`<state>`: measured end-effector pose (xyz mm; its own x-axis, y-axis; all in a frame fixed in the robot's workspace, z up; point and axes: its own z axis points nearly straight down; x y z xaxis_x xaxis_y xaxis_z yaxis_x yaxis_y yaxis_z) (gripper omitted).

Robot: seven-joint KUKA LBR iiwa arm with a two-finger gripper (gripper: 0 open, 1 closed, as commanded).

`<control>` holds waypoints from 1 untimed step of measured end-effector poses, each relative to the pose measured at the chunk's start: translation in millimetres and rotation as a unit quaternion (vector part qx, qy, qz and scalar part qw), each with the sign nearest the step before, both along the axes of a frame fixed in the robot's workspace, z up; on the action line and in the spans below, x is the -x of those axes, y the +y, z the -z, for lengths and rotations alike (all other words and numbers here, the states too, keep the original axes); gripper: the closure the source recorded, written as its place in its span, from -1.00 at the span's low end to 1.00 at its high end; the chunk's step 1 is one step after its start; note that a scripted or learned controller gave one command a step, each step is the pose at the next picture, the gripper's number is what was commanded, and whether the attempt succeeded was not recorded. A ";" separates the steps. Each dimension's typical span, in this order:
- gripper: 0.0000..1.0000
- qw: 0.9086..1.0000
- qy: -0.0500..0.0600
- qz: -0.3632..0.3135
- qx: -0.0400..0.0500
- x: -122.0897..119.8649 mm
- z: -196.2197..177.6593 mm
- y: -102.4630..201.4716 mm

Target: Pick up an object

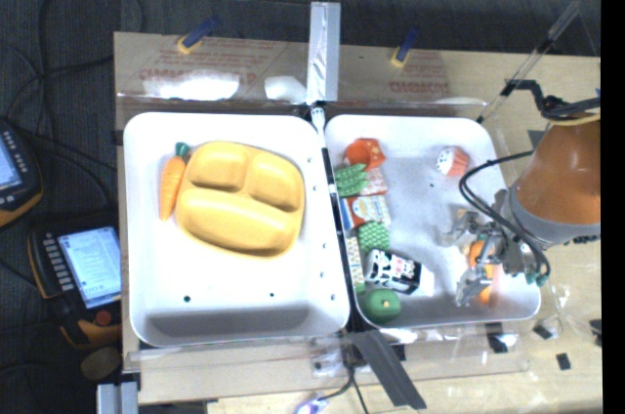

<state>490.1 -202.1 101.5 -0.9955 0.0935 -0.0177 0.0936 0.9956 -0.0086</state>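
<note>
My gripper (479, 270) is low in the front right corner of the right bin (420, 134), reaching in from the right. A small orange object (486, 288) shows right at the gripper's tip, partly hidden by it. I cannot tell whether it is held or lying on the bin floor. Other objects in this bin lie along its left side: a red-orange piece (364, 151), green patterned pieces (373, 236), a printed packet (368, 207), a black-and-white box (393, 271) and a green ball (381, 306). A small white and orange piece (444, 161) sits near the back.
The left bin (146, 295) holds a large yellow compartment tray (239, 197) with a carrot (172, 183) beside its left edge. The divider between the bins (330, 227) runs front to back. Cables loop off the arm's wrist (488, 197).
</note>
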 end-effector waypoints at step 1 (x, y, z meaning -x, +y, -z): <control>-1.00 0.999 0.004 0.039 -0.003 -8.6 11.2 22.6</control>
